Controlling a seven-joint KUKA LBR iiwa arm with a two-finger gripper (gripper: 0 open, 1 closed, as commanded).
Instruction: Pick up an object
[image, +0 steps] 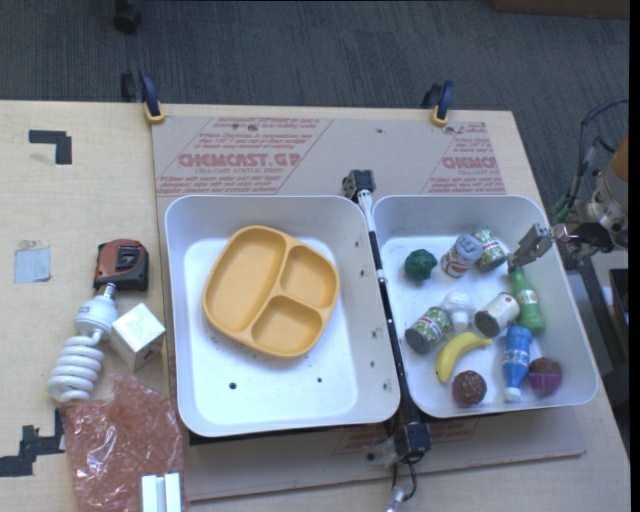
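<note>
**Claw poised at the right bin's far edge**

Right now your claw (528, 246) hangs over the right bin (583, 330), its fingers slightly parted and holding nothing. Just below it lies a green bottle (527, 300), beside a banana (459, 353), a blue bottle (517, 358) and small cans. The left bin (190, 330) holds a yellow divided plate (270, 290).
</note>
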